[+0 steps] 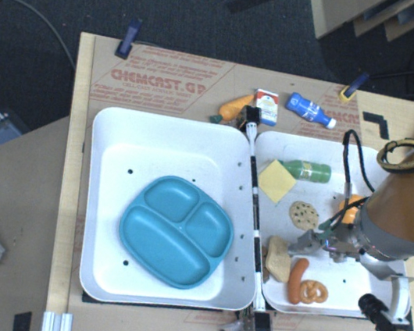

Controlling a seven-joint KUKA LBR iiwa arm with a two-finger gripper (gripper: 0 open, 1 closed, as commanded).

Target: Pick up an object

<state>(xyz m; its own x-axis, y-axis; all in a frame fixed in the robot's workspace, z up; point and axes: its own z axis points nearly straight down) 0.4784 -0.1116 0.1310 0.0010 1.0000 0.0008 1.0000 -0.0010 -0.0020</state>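
The counter (166,82) carries two white bins: the left bin (115,145) holds a blue tray (176,230), and the arm (409,212) reaches over the right bin (342,299). Its hand (320,242) hangs low in that bin, whether released or clenched I cannot tell. Near it lie a green bottle (305,170), yellow square (276,181), sausage (297,280), pretzel (315,292) and cookie (304,213).
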